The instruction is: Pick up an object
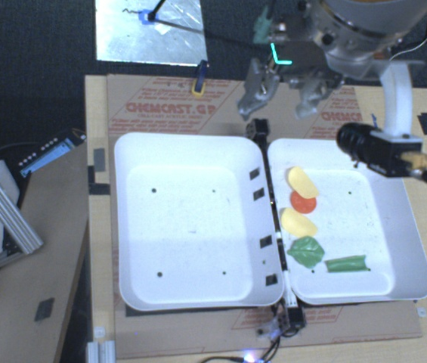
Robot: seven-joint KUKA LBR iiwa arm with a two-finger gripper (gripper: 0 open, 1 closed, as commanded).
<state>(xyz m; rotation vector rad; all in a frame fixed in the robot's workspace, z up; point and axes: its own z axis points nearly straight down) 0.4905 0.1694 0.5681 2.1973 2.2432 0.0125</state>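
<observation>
My gripper [280,100] hangs high above the far edge of the bins, over the gap between them, open with nothing between its two grey fingers [253,97]. Well below it, in the right bin [406,233], lie a yellow piece [301,180], a red-orange round piece [303,201] touching it, a second yellow piece [298,222], a green leafy piece [306,250] and a green pod-like piece [347,263]. They form a column along the right bin's left side.
The left bin [187,218] sits beside the right one, joined by a black hinge strip [270,203]. A black camera unit [375,148] on a white mount overhangs the right bin's far right corner. A shiny metal sheet [149,20] lies at the back left.
</observation>
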